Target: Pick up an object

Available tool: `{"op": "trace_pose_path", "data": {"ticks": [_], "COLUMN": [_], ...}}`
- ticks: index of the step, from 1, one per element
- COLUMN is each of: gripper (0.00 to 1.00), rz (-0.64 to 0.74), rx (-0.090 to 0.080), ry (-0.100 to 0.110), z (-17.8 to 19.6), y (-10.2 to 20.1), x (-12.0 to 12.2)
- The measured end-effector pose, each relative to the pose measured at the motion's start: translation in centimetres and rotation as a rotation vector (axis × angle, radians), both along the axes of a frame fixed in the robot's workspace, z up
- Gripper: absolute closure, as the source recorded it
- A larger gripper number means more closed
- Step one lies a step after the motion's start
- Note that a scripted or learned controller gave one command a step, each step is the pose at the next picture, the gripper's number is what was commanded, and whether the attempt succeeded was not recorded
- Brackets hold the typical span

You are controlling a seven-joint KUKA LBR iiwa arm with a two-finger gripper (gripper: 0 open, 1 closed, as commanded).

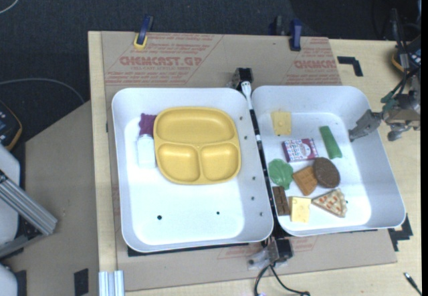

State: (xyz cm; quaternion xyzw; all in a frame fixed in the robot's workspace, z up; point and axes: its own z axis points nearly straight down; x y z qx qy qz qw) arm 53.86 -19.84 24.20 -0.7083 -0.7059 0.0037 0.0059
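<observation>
The right bin (pixel 374 174) holds several toy foods: a yellow cheese square (pixel 281 123), a pink packet (pixel 299 150), a green stick (pixel 330 141), a green leaf (pixel 280 172), an orange cracker (pixel 305 180), a round brown cookie (pixel 326 172), a dark chocolate bar (pixel 281 200), a second yellow square (pixel 301 209) and a pizza slice (pixel 330 203). My gripper (pixel 379 129) hangs at the right bin's far right rim, to the right of the green stick. Its fingers (pixel 362 126) stand apart, open, with nothing between them.
The left bin (pixel 187 221) holds a yellow divided plate (pixel 197 144), with a purple item (pixel 147 122) and a white bottle (pixel 145 151) beside its left edge. Clamps (pixel 142 35) sit at the board's far edge. A divider (pixel 254 148) separates the bins.
</observation>
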Motion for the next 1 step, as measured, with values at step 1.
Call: {"op": "trace_pose_path", "data": {"ticks": [1], "gripper": [0.00], "rz": [0.004], "rx": [-0.003], "ry": [-0.014], "z": [0.76], "y": [0.06], "x": [0.26]}}
